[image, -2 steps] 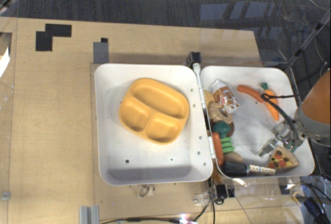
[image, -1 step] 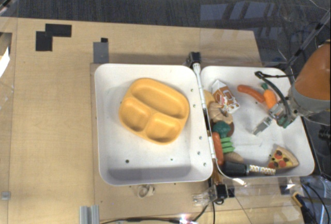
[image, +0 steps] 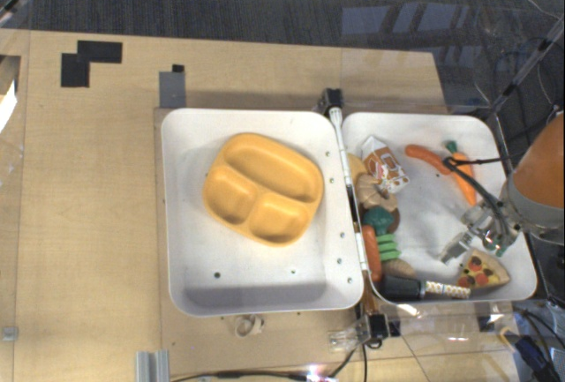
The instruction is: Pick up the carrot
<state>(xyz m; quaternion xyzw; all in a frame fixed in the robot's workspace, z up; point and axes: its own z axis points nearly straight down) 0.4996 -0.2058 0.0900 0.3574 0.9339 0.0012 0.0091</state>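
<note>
The tool point(image: 477, 235) hangs with fingers apart, gripping nothing. The carrot point(image: 440, 165) lies just beyond it, up-left. The pizza slice point(image: 482, 271) sits close beneath; a misjudged descent could grab that instead.

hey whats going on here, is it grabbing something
A grey KUKA arm reaches in from the right over the right-hand bin, which holds a jumble of toy food. Its pincer hangs low near the bin's right side, just above a pizza slice, with nothing visibly held. The carrot it is meant to pick up lies untouched further back in that bin. The left bin holds a yellow divided plate.
</note>
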